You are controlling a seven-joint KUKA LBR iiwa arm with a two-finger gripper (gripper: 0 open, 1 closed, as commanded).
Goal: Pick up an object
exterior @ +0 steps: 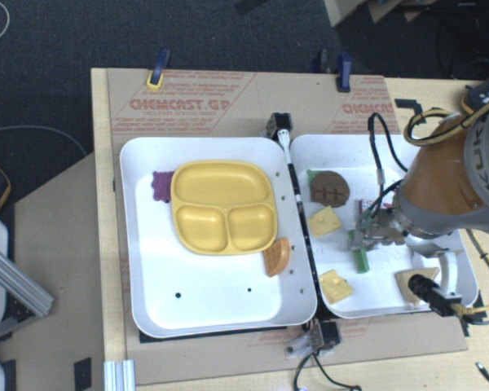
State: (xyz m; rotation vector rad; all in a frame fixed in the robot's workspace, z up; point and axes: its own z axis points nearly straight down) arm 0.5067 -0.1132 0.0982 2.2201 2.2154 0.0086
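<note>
Cardboard-topped bench (228,96) carries two white bins. Landmark for me: yellow divided tray (224,205) in the left bin (147,283). Purple piece (160,186) touches the tray's left edge, orange piece (277,257) leans at its lower right corner. Right of the tray, across the divider, right bin (342,147) has a brown round piece (329,187), two pale yellow wedges (324,221) (336,286), a green stick (361,258). Gripper (367,236) sits low over the green stick, farthest right of the tray; I cannot tell its grip state.

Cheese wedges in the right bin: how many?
2: one cheese wedge mid-bin below the brown cookie, another near the front edge. The arm may hide more.
</note>
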